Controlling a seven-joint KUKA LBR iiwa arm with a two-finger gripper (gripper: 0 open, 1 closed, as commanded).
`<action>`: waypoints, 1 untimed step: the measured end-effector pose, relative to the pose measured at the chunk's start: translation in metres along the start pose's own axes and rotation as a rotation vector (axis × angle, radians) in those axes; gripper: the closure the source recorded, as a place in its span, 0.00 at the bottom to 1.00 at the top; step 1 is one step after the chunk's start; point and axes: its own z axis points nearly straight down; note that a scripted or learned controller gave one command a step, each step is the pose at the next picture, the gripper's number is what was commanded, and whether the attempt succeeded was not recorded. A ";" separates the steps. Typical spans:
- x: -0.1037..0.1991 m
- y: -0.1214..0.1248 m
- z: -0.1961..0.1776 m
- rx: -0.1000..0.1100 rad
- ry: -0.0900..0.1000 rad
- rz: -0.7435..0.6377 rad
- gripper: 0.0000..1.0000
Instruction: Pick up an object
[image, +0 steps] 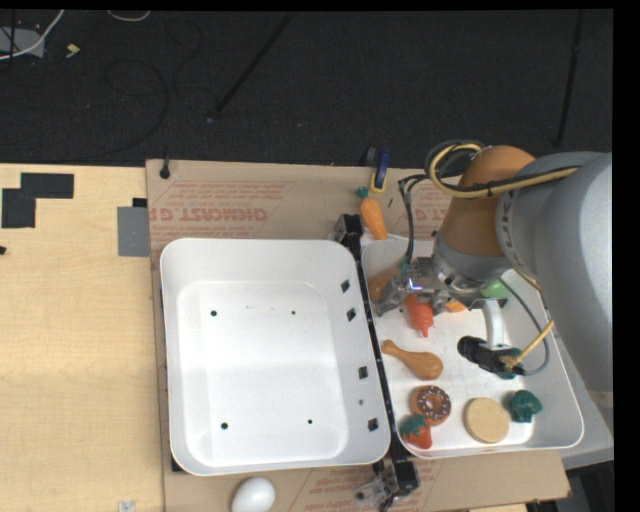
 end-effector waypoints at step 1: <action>-0.001 -0.002 -0.011 0.005 0.001 0.003 1.00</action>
